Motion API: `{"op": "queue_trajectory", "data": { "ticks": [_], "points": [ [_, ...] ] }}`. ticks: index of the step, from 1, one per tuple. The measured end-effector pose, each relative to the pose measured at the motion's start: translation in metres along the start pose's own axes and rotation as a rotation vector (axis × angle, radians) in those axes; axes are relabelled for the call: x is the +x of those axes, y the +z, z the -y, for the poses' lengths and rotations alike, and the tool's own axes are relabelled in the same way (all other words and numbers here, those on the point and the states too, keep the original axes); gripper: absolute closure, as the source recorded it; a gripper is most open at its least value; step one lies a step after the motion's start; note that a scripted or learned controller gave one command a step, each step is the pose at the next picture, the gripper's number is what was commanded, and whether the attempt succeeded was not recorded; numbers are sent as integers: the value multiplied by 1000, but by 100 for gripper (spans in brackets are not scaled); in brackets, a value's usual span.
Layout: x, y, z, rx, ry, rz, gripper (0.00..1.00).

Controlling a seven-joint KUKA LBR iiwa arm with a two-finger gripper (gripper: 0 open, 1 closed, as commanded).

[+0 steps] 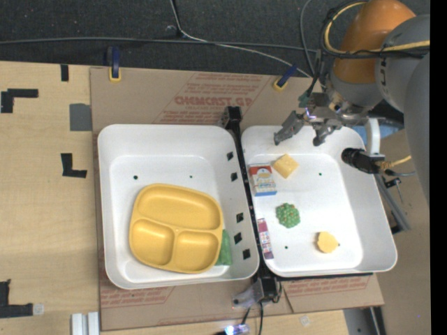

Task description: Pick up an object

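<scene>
One pale yellow wedge (285, 166), bumpy green lump (288, 215)

Printed text appears on the cardboard sheet (195, 96) lying under both bins. Red lettering runs along its far portion, above the left bin; the largest line is partly legible and seems to begin "CHEMCAST", but the exact spelling cannot be confirmed. The smaller red lines around it are too blurred to read. More red print shows on the sheet's near edge, illegible. The small red-and-white carton (263, 180) in the right bin carries a printed label; its wording is too small to read.
</scene>
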State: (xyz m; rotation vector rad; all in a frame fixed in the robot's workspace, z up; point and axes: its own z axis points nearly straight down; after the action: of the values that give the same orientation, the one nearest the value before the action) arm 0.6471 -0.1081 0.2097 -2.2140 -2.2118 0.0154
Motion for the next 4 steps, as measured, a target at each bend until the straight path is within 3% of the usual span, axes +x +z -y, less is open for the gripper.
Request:
{"op": "queue_trajectory", "data": {
  "ticks": [1,3,4],
  "points": [
    [0,-9,-3,-14,-3,1,0],
    [0,100,2,-9,-2,2,0],
    [-2,119,-3,-27,-3,7,0]
  ]
}}
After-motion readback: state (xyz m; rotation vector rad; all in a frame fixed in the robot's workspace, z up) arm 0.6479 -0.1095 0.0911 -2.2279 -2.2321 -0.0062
